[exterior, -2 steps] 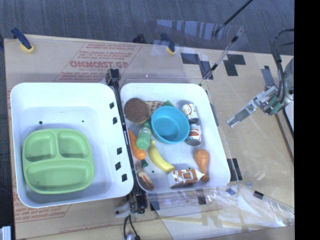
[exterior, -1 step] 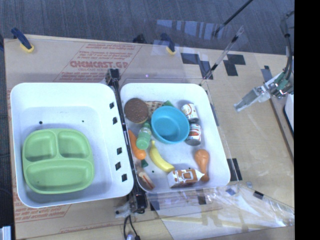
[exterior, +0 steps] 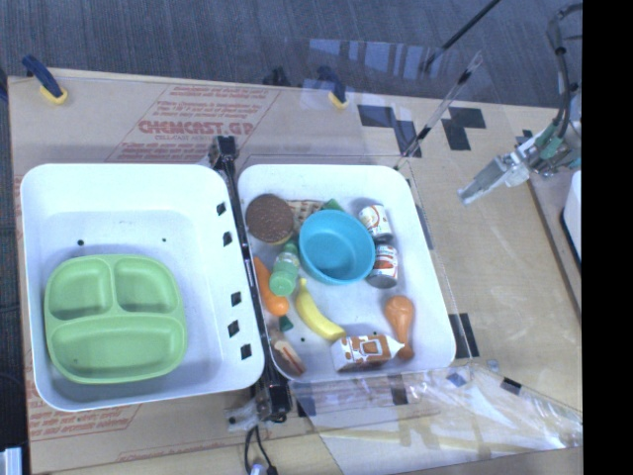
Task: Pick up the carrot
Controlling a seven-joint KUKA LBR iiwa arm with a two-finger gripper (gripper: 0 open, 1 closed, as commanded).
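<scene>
- One desk [exterior: 475, 265], covered in brown cardboard printed with red lettering, carries everything here.
- Two shallow white plastic bins sit side by side on it, touching along their inner edges: the left bin [exterior: 59, 191] and the right bin [exterior: 420, 255].
- One light-green plastic tray with three compartments [exterior: 115, 317] lies flat in the left bin, toward its near left corner.
- One blue plastic bowl [exterior: 336, 246] stands upright near the middle of the right bin.
- One round brown disc-shaped item [exterior: 269, 218] lies at the bowl's upper left, just beside it.
- Two small cans with red-and-white labels [exterior: 378, 240] lie at the bowl's right, one above the other.
- One yellow banana [exterior: 316, 315] lies below the bowl, tilted.
- One small printed carton in brown and white [exterior: 364, 351] lies along the right bin's near wall.
- One tan pear-shaped item [exterior: 400, 317] lies just above that carton's right end.
- One small green bottle [exterior: 285, 273] lies against the bowl's lower left.
- One orange carrot [exterior: 269, 287], the task's thing, lies along the right bin's left wall, partly under the green bottle and left of the banana.
- One gripper [exterior: 473, 190] hangs over the bare desk, to the right of the right bin's far corner and well apart from the carrot; whether its jaws are parted or closed, I cannot tell.
</scene>
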